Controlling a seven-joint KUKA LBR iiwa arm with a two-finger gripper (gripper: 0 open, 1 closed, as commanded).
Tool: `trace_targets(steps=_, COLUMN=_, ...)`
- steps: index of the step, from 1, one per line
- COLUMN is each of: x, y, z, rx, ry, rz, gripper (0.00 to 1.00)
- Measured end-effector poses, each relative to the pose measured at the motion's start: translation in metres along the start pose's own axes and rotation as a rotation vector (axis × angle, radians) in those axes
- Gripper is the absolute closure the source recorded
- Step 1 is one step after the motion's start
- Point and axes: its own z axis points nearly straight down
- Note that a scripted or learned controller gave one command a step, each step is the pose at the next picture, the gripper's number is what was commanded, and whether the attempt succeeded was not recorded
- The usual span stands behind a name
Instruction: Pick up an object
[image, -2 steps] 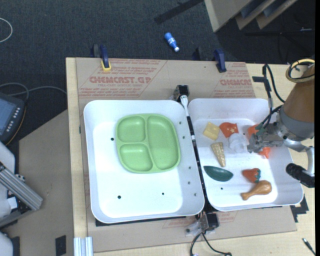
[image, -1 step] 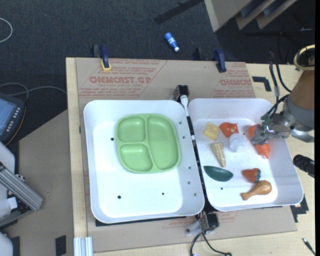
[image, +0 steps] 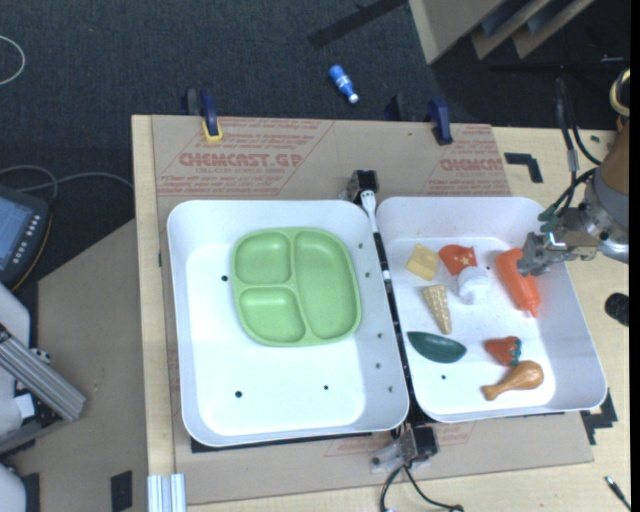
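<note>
Two white bins side by side; left bin (image: 200, 330) holding one green divided plate (image: 297, 286); right bin (image: 570, 330) holding seven small toys; gripper (image: 540, 250) over orange carrot (image: 522, 285) near right edge.

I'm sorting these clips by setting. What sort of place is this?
Probably a robotics lab or test bench. Two white bins sit on a board held by clamps, toy food such as a carrot lies in the right bin, and cables trail onto dark carpet.
</note>
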Motion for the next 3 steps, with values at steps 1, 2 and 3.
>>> trace_targets(steps=1, x=0.053, y=-0.019, z=-0.009, rx=0.009, ry=0.005, rz=-0.003, gripper=1.0)
trace_targets(steps=2, x=0.103, y=-0.032, z=-0.016, rx=0.009, ry=0.005, rz=-0.004, gripper=1.0)
trace_targets(steps=3, x=0.15, y=-0.039, z=-0.014, rx=0.009, ry=0.005, rz=-0.004, gripper=1.0)
